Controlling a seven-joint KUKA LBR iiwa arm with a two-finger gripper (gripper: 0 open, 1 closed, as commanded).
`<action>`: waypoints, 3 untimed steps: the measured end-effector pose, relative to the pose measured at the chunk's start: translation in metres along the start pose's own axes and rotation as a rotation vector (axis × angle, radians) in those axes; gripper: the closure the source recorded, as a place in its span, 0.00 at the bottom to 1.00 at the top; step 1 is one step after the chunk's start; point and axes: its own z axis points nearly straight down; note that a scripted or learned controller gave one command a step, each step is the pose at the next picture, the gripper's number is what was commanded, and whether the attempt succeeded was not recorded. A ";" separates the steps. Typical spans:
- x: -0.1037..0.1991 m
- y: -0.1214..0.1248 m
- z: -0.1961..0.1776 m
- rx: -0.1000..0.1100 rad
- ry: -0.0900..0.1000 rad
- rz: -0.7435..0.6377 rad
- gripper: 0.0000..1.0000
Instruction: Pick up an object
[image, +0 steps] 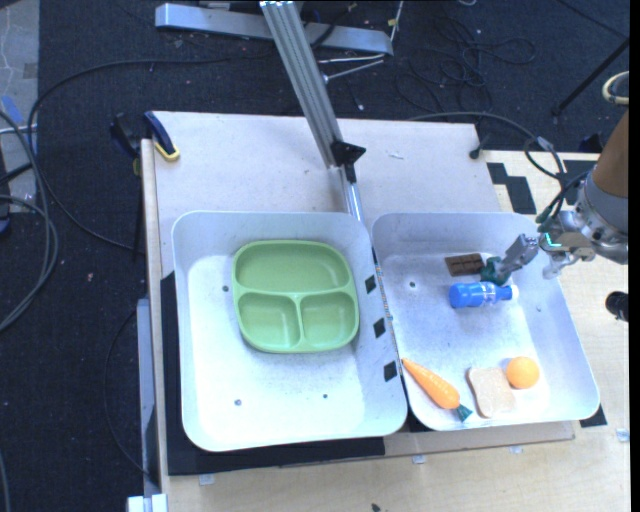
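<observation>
The right bin (430, 245) is crowded along its far middle by a brown block (462, 265) and a blue bottle (478, 294), with the gripper (512, 256) just beside them. Its near edge is blocked by a carrot (432, 383), a slice of bread (489, 391) and an orange ball (522, 373). Bare floor is left between these groups. The left bin (205, 350) is largely taken up by a green divided plate (296, 296); open floor is left nearer the camera

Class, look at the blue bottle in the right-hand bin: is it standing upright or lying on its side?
Lying on its side: the blue bottle stretches lengthwise across the bin floor.
</observation>
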 end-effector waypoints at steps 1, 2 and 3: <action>0.000 0.001 -0.001 -0.002 -0.001 0.000 0.00; -0.003 -0.004 0.062 0.004 0.001 0.001 0.00; -0.002 -0.004 0.116 0.003 0.001 0.001 0.00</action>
